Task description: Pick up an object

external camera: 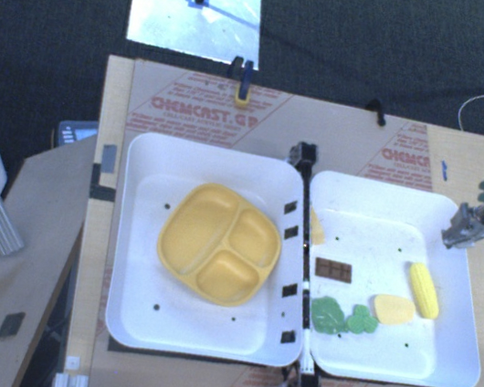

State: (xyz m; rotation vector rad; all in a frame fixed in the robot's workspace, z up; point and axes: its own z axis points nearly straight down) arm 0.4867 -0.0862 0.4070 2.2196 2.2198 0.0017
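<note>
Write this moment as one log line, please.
gripper: above right bin's far right rim | corn, chocolate: lying in bin | picked up: nothing yet

Bench sheet (203,109) reads, apparently, "CHEMCAST GP".

The light is bright and even, coming from above. The two white bins (229,162) look almost overexposed, and their rims are hard to see. A shiny metal sheet (199,4) in the upper left of the frame shows strong glare. Shadows are soft and short. The dark floor at the top is grainy. The gripper (459,234) at the right edge is a little blurred.
</note>
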